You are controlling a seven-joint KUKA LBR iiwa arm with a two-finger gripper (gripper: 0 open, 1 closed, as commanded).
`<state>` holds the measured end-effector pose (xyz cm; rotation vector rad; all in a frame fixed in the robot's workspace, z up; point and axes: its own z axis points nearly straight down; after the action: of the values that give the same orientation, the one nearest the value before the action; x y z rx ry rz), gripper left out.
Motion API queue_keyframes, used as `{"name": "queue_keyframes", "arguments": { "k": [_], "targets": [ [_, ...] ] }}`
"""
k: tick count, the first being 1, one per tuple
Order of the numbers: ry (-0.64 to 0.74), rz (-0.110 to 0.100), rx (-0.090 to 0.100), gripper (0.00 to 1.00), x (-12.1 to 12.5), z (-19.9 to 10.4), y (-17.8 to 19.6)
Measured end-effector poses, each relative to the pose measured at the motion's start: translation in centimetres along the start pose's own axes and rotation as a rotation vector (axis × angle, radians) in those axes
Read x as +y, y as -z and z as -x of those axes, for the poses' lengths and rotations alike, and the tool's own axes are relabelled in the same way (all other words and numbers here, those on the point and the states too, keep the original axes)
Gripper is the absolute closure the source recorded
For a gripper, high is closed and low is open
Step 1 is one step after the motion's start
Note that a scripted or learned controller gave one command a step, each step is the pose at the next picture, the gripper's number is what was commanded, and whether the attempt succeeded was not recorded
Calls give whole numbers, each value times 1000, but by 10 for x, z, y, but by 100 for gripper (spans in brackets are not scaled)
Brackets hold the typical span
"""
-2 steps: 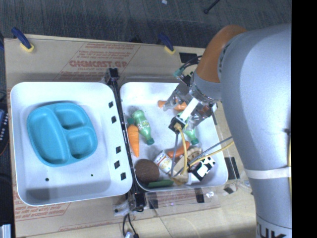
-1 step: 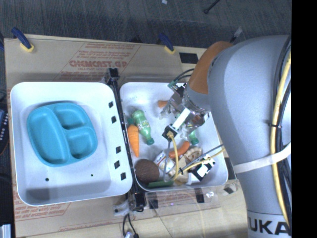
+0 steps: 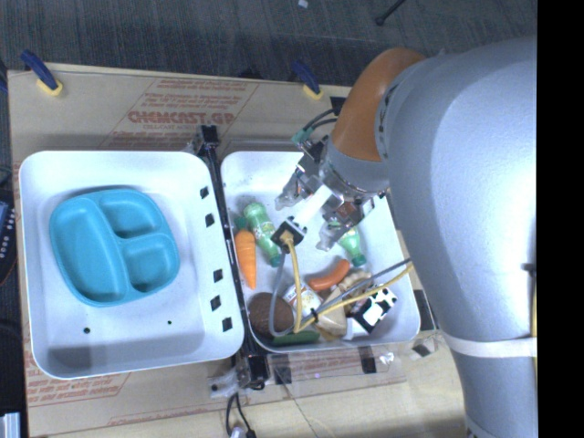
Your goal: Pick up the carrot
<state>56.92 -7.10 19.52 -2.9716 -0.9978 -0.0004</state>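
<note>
The carrot lies in the right bin, close against its left wall, long axis running from twelve to six o'clock, its thick end at twelve. The gripper hangs at about two o'clock from the carrot, well apart from it, over the middle of the bin; whether the fingers are spread or pressed together cannot be told from this slant, and nothing is seen held between them. For a sound grasp, it is judged that the gripper should be carried toward eight o'clock until it stands over the carrot's middle, with the fingers turned to close across its width, from three and nine o'clock. Room is tight there: the bin wall and the black divider run just beside the carrot at nine o'clock, so the finger on that side is likely to have little clearance. At three o'clock a green bottle lies just beside the carrot, and could be nudged or caught with it. At five o'clock a brown round thing sits near the tip, among crowded clutter. The left bin, holding a blue tray, offers open room, as does the space above.
</note>
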Motion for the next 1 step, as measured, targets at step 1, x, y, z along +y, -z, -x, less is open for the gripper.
{"name": "queue_keyframes", "arguments": {
  "k": [1],
  "targets": [
    [-116, -5, -11, 0, -57, 5, -5]
  ]
}}
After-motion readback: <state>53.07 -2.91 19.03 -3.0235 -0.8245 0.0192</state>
